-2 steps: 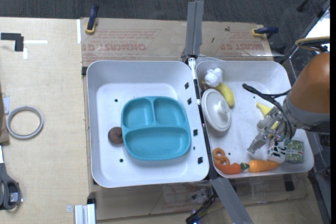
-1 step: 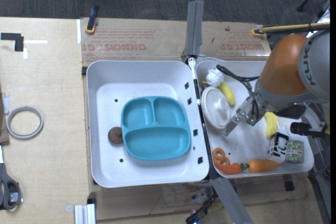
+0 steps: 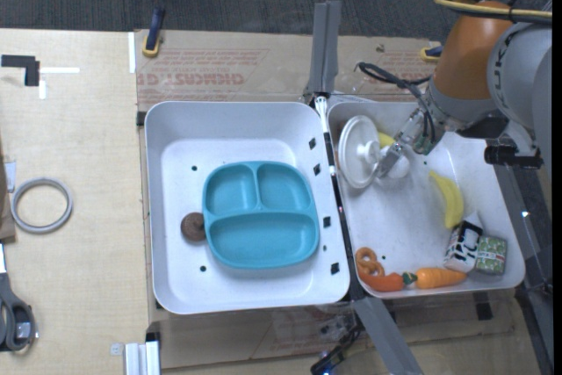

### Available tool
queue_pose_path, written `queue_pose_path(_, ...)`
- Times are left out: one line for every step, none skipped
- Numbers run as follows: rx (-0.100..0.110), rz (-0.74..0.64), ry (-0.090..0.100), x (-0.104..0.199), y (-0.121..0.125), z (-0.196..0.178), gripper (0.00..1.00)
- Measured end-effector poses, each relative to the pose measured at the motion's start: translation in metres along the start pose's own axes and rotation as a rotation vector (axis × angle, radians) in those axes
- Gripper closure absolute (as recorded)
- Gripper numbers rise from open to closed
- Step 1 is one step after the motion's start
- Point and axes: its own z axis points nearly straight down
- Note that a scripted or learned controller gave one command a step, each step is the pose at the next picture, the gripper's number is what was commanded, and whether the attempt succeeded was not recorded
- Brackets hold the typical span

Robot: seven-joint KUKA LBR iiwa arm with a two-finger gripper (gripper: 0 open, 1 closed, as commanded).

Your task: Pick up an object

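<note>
Gripper [image 3: 389,157] down in right bin [image 3: 413,228], touching the white lid [image 3: 357,152] by the divider; finger state I cannot tell. Grasp step, I judge; next calls for a secure lift.

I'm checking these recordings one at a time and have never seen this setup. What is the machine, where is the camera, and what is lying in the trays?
This is one camera fixed above a bench, looking down at a slant. The grey machine with the orange band is a robot arm reaching in from the right. Its gripper sits low over the right bin, beside a white plate that stands tilted near the bin's left wall. Whether the gripper has hold of anything cannot be told here.

The right bin also holds a banana, a carrot, a pretzel and a small carton. The left bin holds a blue divided plate with a brown round thing beside it. A roll of tape lies on the bench.
</note>
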Motion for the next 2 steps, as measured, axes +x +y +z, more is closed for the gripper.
queue_pose_path(-0.001,-0.102,0.000,0.019,-0.076,0.000,0.00)
queue_pose_path(-0.003,0.027,0.005,0.053,-0.150,0.001,0.00)
